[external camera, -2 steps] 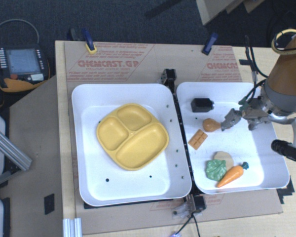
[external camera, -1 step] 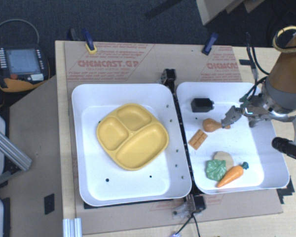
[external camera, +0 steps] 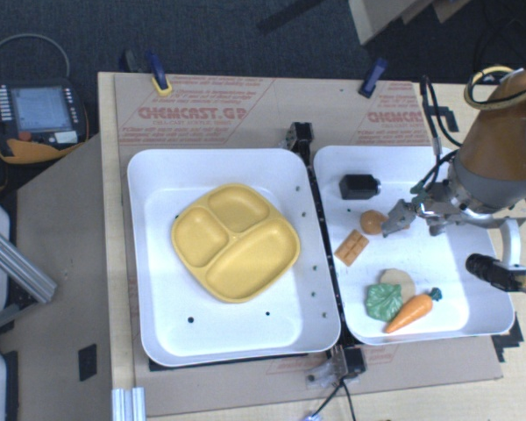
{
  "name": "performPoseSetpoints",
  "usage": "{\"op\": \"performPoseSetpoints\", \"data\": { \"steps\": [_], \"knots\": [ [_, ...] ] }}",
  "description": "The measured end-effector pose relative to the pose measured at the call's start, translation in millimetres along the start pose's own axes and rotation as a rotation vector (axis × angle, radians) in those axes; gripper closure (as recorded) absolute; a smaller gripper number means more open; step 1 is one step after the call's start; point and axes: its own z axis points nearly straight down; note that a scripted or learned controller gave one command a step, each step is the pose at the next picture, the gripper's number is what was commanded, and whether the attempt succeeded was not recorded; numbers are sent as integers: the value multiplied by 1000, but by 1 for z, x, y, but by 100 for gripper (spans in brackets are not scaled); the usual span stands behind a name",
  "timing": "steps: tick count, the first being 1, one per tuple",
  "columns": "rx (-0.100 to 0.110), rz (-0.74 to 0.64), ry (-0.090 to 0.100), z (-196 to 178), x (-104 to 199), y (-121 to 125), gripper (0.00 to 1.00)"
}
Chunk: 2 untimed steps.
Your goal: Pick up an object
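The yellow plate [external camera: 236,241] lies alone in the left bin [external camera: 149,235]. In the right bin [external camera: 482,318], a small orange lump [external camera: 373,221] lies just left of the hand [external camera: 397,220], almost touching its tip. Whether the hand is wide or narrow I cannot tell; nothing shows held.

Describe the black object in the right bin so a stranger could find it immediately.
Start at the right bin of the two white bins. The black block lies near its far left corner, beyond the small orange-brown piece. It is the bin's single black, boxy item.
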Motion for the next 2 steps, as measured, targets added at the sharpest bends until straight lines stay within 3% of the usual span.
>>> {"op": "performPoseSetpoints", "data": {
  "steps": [1,2],
  "knots": [
    [1,0,0,61,4,5,0],
    [-1,0,0,71,4,5,0]
  ]
}}
